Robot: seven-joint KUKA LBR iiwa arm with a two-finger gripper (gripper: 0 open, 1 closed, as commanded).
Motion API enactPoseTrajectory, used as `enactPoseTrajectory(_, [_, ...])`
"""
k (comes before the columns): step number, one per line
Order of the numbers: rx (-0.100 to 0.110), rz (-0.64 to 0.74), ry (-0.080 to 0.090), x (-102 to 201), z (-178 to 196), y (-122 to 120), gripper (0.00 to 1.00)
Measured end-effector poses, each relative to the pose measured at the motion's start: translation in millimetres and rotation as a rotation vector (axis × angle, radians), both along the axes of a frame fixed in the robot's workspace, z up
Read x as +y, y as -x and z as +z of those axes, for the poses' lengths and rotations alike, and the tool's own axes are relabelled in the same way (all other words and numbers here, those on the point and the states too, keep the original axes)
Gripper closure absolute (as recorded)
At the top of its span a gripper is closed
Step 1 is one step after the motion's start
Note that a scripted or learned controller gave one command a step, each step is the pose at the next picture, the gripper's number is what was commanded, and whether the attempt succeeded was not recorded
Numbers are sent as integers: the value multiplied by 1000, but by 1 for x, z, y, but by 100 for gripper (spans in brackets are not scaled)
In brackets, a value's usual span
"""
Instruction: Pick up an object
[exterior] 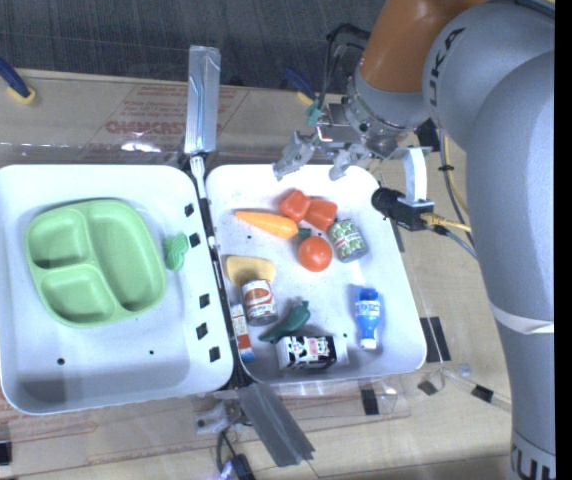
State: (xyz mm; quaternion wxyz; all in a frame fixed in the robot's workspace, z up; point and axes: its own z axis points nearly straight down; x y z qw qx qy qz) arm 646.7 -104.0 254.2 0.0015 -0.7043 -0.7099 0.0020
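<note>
Room lies open at the right bin's far rim, where the fingers hang apart, holding nothing. Just below them sits a red pepper — glossy, lumpy — touching a carrot, with a tomato and small green can crowding close. Farther below: a blue bottle and a carton. Well off to their left — a green tray.

The scene is being viewed by one fixed camera, set above the counter and angled downward at a slant. Both white bins, the left bin and the right bin, are being framed together, while the arm is being seen entering from the right.
</note>
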Motion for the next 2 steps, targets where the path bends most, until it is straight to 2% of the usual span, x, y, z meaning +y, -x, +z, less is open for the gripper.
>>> enactPoseTrajectory(1, [4,-48,-1,-17,-99,3,0])
enactPoseTrajectory(2, [-23,42,6,0,-152,26,0])
